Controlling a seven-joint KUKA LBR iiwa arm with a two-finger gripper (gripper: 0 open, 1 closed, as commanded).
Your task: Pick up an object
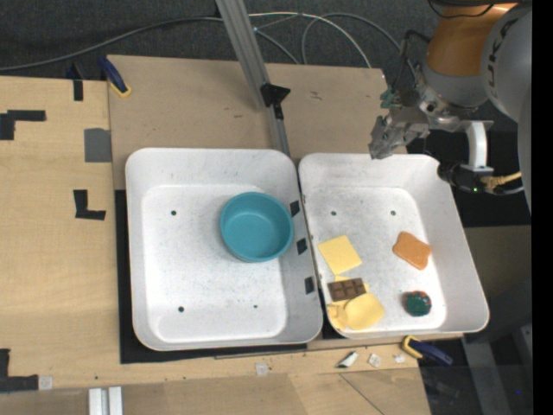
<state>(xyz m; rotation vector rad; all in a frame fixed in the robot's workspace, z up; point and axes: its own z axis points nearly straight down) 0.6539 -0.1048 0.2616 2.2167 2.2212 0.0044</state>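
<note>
Bins sit side by side on the tan wooden surface, and we take the shared middle seam between them as our landmark. Left of that seam, the left shallow white bin carries a round teal plastic bowl, upright and close to the seam, well apart from everything else; we judge it a bulky shape for two fingers, which may be why it stands alone.

Right of the seam, the right shallow white bin holds the small candidates. Nearest the seam lies a flat pale yellow square block. Below it, just beside the seam, a small dark brown chocolate-like bar touches a lumpy yellow soft piece at the bin's lower edge. Farther from the seam sits an orange rounded block, apart from its neighbours, and below that a small dark green round object. Loose scattering like this suits a grasping trial, we think, since each piece offers some free sides.

Farthest right, the grey arm with its orange band reaches in, and the gripper hangs over the upper rim of the right bin, away from every object. It carries nothing; whether its fingers are spread or closed we cannot tell. No object has been chosen or lifted yet, so we judge the pick not begun.
</note>
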